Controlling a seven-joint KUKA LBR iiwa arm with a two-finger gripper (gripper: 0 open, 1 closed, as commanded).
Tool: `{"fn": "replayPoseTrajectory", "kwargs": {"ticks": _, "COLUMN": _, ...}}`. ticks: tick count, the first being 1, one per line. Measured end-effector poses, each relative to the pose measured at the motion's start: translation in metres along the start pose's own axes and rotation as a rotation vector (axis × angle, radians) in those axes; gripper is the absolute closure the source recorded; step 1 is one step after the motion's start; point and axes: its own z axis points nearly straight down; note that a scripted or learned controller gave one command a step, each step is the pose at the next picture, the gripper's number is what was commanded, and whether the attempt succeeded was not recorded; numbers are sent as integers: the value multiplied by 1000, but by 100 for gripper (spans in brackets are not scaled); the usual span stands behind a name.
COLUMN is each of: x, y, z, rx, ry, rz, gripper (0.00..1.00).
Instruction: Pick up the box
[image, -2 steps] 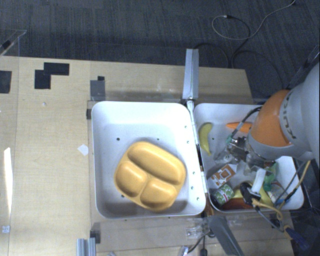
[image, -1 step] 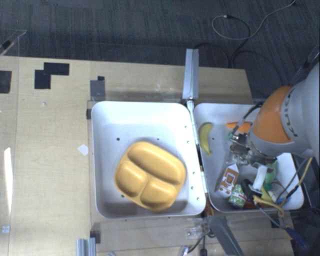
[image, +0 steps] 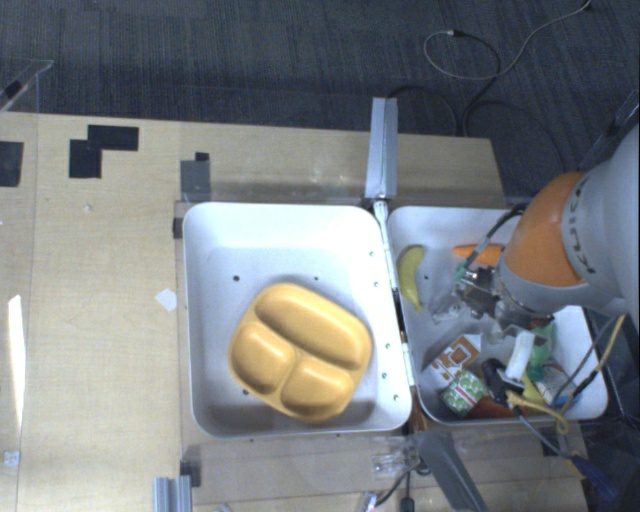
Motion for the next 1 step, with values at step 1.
{"fn": "replayPoseTrajectory", "kwargs": {"ticks": 1, "x": 2, "y": 2, "z": -11, "rx": -3, "ry": 2, "rz": -2, "gripper": 100}}
